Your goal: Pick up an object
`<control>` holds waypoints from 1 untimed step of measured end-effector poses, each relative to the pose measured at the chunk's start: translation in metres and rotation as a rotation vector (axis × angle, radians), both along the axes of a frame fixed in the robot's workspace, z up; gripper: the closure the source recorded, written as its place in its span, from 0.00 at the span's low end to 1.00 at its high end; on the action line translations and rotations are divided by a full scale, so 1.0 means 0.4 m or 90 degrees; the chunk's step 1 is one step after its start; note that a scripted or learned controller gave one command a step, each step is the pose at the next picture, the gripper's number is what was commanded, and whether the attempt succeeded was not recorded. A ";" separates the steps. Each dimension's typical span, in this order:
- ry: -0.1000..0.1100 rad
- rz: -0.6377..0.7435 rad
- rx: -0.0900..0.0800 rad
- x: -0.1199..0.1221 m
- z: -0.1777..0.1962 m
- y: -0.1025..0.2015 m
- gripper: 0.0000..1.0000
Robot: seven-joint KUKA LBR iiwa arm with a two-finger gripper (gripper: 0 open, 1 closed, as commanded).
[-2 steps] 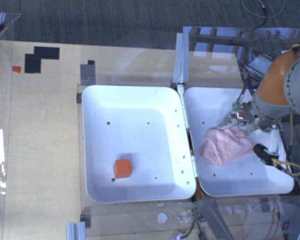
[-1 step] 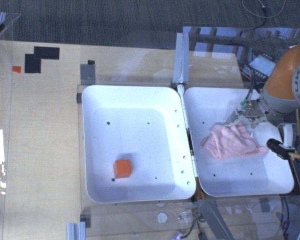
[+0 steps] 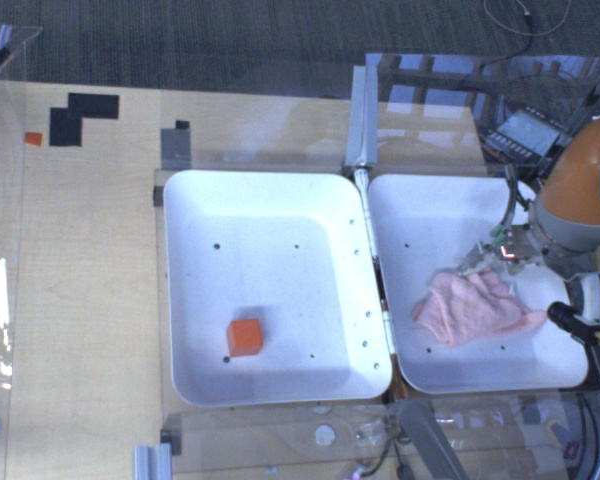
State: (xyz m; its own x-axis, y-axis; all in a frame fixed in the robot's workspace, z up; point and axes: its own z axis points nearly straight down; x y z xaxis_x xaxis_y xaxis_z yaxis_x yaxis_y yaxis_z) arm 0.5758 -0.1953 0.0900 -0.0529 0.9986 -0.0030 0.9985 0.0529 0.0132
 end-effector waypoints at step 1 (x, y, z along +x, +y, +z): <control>-0.001 0.005 0.000 -0.103 0.000 0.025 0.00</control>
State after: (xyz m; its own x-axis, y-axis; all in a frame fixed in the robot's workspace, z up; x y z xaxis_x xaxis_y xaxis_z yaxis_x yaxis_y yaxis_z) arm 0.5344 -0.1852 0.0901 -0.0614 0.9981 -0.0035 0.9980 0.0614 0.0145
